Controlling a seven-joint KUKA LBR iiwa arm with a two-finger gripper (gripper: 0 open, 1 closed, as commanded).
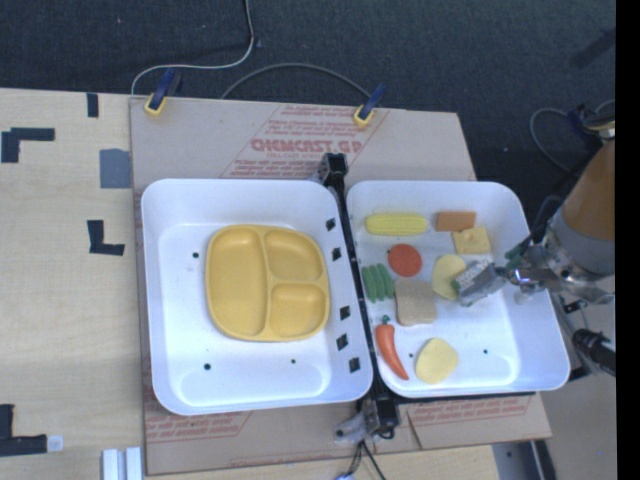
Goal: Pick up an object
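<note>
Landmark: right bin [540, 368], rim nearest the camera at bottom.

- Near its front wall: pale yellow round piece [436, 360]; orange carrot [390, 351] just left of it, lying lengthwise by the divider.
- Mid-bin: tan slice [416, 305]; green beans [377, 282] toward the divider; red round [404, 260]; yellow-green piece [448, 274], touching or just under the fingertips.
- Far wall: corn cob [397, 224], orange block [456, 220], yellow cube [472, 240].
- Over the right-hand rim: gripper [478, 282], reaching in low and slanted; fingers seemingly close together at the tip, with nothing plainly between them (spread too blurred to call, so opening cannot be told).
- Left of the bin, across the divider: left bin [170, 368] holding a yellow divided plate [267, 280].
- Beyond both bins: brown board [300, 138] with red printed lettering (too soft to read with confidence), fixed by two yellow clamps [158, 100].

Step judged in hand: descent onto a pick, likeliest target the yellow-green piece. Next move calls for settling astride it, closing, then lifting straight; neighbouring slice and cube crowd the approach.
</note>
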